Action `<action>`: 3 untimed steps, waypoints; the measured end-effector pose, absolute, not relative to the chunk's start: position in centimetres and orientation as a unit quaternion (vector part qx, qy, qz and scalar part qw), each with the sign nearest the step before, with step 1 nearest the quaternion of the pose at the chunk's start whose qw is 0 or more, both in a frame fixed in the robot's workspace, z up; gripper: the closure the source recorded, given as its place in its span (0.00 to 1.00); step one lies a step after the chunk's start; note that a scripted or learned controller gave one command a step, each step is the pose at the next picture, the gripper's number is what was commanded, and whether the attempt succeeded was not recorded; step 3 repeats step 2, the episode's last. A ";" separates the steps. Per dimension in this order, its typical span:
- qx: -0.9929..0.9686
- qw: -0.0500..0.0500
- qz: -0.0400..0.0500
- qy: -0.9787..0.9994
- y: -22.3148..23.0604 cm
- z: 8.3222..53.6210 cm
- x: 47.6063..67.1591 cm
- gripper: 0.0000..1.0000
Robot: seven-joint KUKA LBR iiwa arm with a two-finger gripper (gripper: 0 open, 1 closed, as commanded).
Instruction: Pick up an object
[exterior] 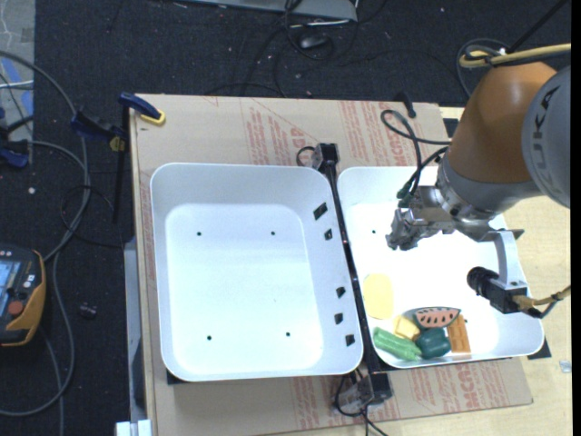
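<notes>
- The arm [508, 125] comes in from 3 o'clock and hangs over the right bin [363, 184].
- The gripper [404, 232] points down over the bare white floor near the middle of that bin.
- I cannot tell if its fingers are spread or pressed together. They look dark and blurry from up here.
- Nothing can be seen between the fingers.
- The toys lie in a bunch at the 6 o'clock end of the right bin, apart from the gripper.
- A pale yellow piece [379, 295] lies nearest the wall between the bins.
- At 5 o'clock from it is a watermelon slice [433, 317], red with a green rim.
- A green piece [394, 343] lies at 7 o'clock from the slice, and a small yellow block [406, 327] touches it.
- A dark green piece [433, 344] sits just under the slice.
- An orange stick [459, 334] lies beside it at 3 o'clock.
- The left bin [241, 184] sits at 9 o'clock from the right bin, side by side with it.
</notes>
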State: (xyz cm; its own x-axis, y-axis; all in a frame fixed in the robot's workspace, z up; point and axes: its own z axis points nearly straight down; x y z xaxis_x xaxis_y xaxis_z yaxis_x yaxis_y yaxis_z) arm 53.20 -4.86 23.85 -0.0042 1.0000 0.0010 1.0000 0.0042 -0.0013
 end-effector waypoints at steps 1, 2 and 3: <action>-0.705 0.001 0.000 -0.709 1.3 23.4 54.0 1.00; -0.706 0.001 0.000 -0.709 6.8 23.1 56.0 1.00; -0.706 0.001 0.000 -0.709 6.8 23.1 56.0 1.00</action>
